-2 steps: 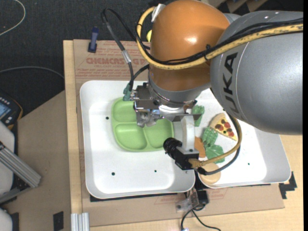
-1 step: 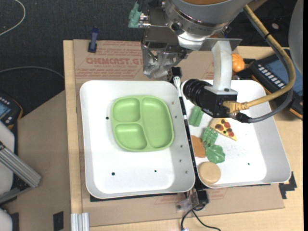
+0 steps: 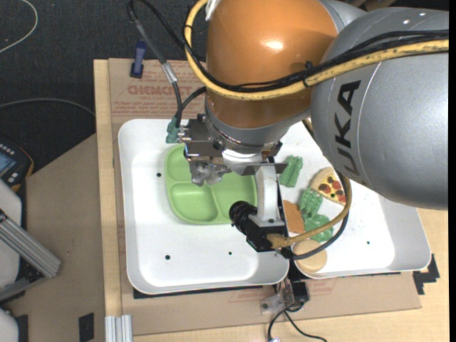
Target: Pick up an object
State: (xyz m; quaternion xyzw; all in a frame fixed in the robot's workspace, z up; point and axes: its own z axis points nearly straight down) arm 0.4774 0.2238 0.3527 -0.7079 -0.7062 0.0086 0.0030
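A light green divided plate [image 3: 194, 194] lies in the left white bin [image 3: 153, 212], partly under the arm. The gripper [image 3: 205, 171] hangs right over the plate's upper part, its metal fingers close to the plate's surface; the big orange wrist hides most of it. In the right bin [image 3: 388, 244] lie a green toy brick [image 3: 311, 204], a pizza slice toy [image 3: 330, 186], another small green piece [image 3: 291, 169] and a tan round piece [image 3: 311, 256]. I see nothing lifted off the bin floor.
The arm's grey body and orange band cover the upper middle and right of the view. Cables loop around the wrist and down past the seam between the bins. Cardboard lies under both bins. Dark floor and equipment sit at the left.
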